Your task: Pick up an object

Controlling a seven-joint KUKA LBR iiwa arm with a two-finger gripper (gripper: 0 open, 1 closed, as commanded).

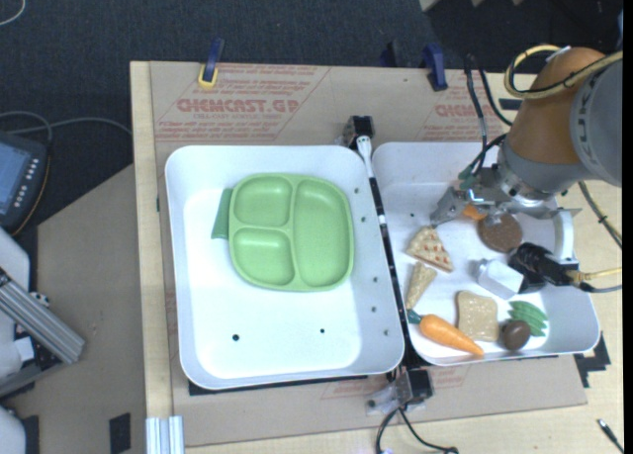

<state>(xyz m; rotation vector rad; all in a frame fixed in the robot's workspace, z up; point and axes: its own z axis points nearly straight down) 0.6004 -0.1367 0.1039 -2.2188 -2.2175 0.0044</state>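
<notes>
Clutter was the big risk here. The right bin (584, 328) had toy food packed close together along its near side: a carrot (447, 333), a slice of bread (477, 314), a dark brown lump (514, 334) with a green leafy piece (530, 315) beside it. A little farther back sat a cone-shaped piece (418, 284), a wedge of pizza-looking stuff (430, 248) and a small white item (494, 276). With things that tight, a blind descent could have clipped two at once or just shoved one aside and come up with nothing (no telling which it was aiming for).

Farther back, the gripper (473, 200) hung low over the far half of that bin, under the grey-and-orange arm (554, 126). Something orange showed right at it and a brown round piece (500, 233) lay just beside it, nearer the camera. Whether the fingers were spread or closed couldn't be told from that angle, so no claim it held anything.

The left bin (188, 274) held a green divided plate (293, 231), well apart from the gripper.
</notes>
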